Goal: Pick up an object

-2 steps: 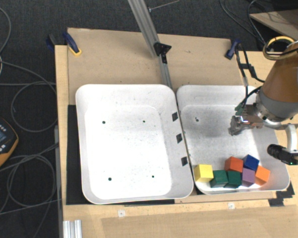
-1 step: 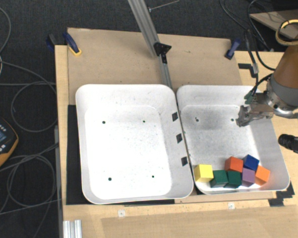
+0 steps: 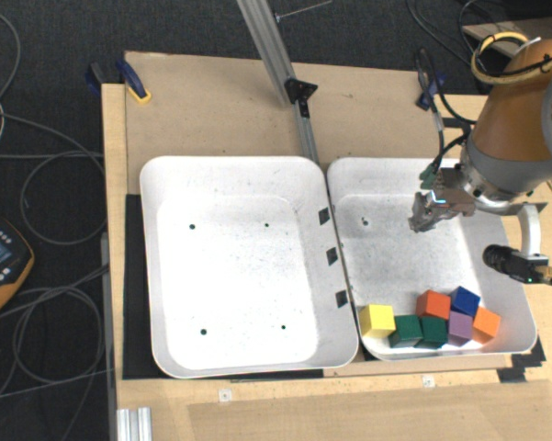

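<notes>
Blocks are the prize, a cluster of them jammed into the lower right of the frame, against the near wall of the right bin. The gripper hangs over the upper middle of that bin, well apart from them, with nothing visible between its tips; how wide it stands I cannot tell from this slant. Behind it the grey arm with its orange band reaches in from the right edge. Down in the pile: a yellow cube at the left end, two green cubes beside it, an orange-red block behind those, then a blue block, a purple cube and an orange cube at the right. They are packed touching one another, so I'd judge the yellow one, open on its left, the easiest target. The left bin sits alongside. No pick has begun yet, by the look of it.
</notes>
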Available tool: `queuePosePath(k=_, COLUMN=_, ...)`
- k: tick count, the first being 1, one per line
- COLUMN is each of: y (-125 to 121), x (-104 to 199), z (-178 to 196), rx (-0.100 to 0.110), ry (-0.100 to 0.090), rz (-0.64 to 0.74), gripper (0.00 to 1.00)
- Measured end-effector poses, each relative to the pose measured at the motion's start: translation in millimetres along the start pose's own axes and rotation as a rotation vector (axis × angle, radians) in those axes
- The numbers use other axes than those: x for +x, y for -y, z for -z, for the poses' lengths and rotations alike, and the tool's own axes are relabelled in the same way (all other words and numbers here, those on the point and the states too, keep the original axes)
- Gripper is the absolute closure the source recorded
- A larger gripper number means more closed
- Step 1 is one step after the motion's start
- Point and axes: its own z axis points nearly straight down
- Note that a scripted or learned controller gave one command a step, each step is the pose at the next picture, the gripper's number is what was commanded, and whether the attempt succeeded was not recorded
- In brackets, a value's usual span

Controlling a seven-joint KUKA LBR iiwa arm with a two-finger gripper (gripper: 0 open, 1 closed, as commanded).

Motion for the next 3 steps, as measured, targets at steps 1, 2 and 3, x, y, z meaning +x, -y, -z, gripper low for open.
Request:
queuePosePath(k=1, y=-6.3, x=52.4, z=-2.4, rx=0.002, ry=-0.001, rz=0.001, gripper=1.00)
queuePosePath(k=2, y=-16.1, x=105.4, z=-2.2, rx=0.001, ry=-0.001, rz=0.001, gripper=1.00)
queuePosePath(k=3, y=-25.6, x=162.7, z=4.4, rx=0.000, ry=-0.001, rz=0.002, gripper=1.00)
